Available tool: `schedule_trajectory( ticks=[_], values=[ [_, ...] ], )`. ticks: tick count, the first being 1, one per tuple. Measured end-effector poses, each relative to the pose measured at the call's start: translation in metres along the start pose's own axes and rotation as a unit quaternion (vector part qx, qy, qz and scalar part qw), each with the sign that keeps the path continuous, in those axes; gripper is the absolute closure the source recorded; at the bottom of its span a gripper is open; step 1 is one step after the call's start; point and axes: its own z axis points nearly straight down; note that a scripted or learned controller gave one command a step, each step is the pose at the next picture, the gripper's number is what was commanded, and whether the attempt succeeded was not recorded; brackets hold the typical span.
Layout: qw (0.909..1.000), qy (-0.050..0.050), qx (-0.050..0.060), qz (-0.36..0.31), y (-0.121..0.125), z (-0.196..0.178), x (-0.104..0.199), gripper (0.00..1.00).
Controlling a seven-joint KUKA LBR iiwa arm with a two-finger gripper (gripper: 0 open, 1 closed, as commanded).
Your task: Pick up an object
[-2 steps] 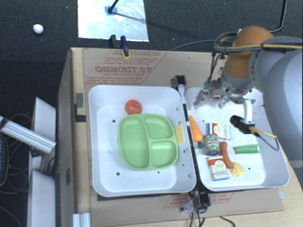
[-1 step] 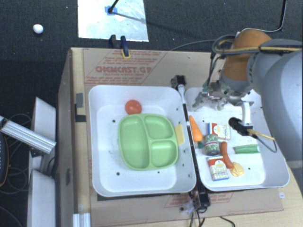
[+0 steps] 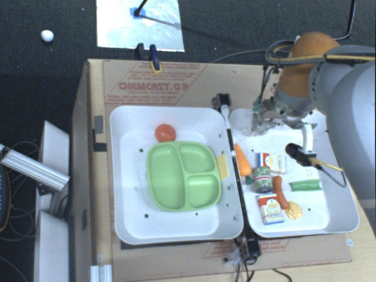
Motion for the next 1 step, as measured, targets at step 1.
schedule_trajectory(
  ticks=[1],
  values=[
    [1.0, 0.0, 0.0, 0.0, -0.0001, 0.0001, 0.0, 0.0]
  ],
)
